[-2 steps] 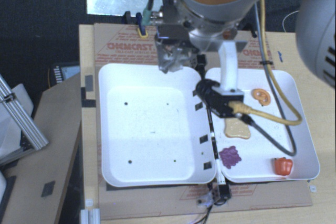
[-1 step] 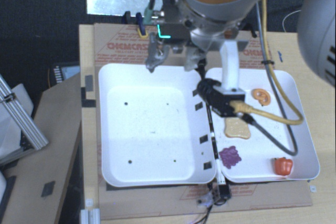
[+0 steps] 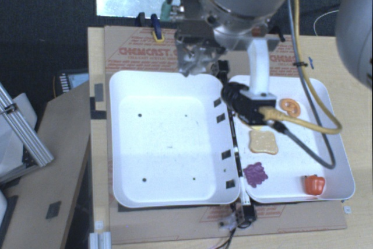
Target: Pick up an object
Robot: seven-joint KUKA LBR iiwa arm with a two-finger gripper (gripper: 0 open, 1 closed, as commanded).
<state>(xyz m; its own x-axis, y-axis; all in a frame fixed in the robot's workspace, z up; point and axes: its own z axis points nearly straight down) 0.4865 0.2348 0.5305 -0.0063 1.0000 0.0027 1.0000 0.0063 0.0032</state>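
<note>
Orange pepper [image 3: 315, 184], purple grapes [image 3: 255, 174], toast [image 3: 263, 141] and pretzel [image 3: 289, 107] lie in the right bin [image 3: 344, 175].
Pincer [image 3: 198, 62] hangs over the far rim of the left bin [image 3: 125, 143], well apart from all four foods; whether it is spread or pressed together I cannot tell. Both bins sit on the bench [image 3: 96, 61].

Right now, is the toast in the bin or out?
In. The toast lies flat on the right bin's floor, between the pretzel and the purple grapes.

"CHEMCAST" in red on cardboard sheet [image 3: 140, 49] under bins; smaller print illegible.
</note>
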